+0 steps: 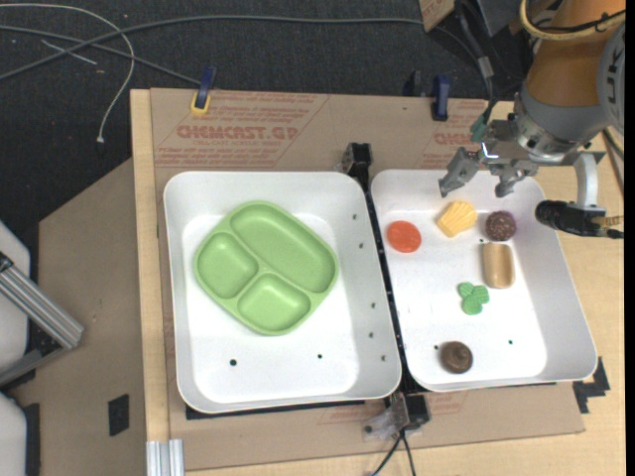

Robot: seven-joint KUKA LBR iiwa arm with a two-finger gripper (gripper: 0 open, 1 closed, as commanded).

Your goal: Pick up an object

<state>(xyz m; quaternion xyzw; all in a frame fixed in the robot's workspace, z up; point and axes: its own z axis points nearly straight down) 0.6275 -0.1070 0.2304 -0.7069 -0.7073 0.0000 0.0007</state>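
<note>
From my remote station I see the gripper (484, 175) hovering over the far edge of the right bin (427, 335), its fingers (455, 179) spread open with nothing between them. Just below them lies a yellow wedge (456, 218), the nearest of the six small things in that bin. An orange disc (403, 236) sits to its left, a dark purple ball (500, 226) to its right, and a tan block (497, 264) just beneath the ball. Nearer the camera are a green clump (472, 297) and a brown round piece (455, 356). The left bin (198, 365) holds a green divided plate (265, 266). Both bins rest on a cardboard-covered tabletop (159, 167), which is pinned at the far edge by two blue clamps (205, 87).
</note>
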